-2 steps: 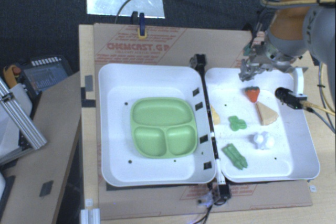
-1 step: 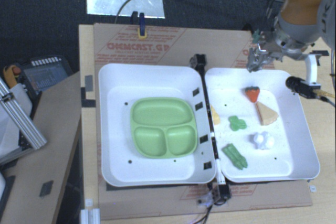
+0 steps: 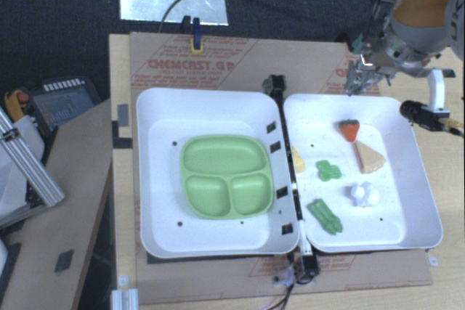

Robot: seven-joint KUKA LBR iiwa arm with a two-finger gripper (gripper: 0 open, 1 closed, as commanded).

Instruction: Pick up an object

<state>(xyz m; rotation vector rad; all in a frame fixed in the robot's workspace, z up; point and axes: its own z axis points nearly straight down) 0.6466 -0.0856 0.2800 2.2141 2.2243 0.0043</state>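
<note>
The left bin (image 3: 156,156) holds a green divided plate (image 3: 225,176). The right bin (image 3: 414,178) holds a strawberry (image 3: 349,129), a tan wedge (image 3: 369,157), a small green piece (image 3: 328,171), a white lump (image 3: 362,194), a green pod (image 3: 325,216) and a yellow piece (image 3: 297,160) against its left wall. The tool (image 3: 361,80) hangs above the right bin's far rim, grasping nothing; whether it is apart or together I cannot tell.

In the right bin (image 3: 418,156) lie five small things, apart from each other: an orange-red strawberry (image 3: 349,129), a tan wedge (image 3: 369,157), a green clump (image 3: 328,171), a white ball-like piece (image 3: 362,194), a long green vegetable (image 3: 325,216).
</note>
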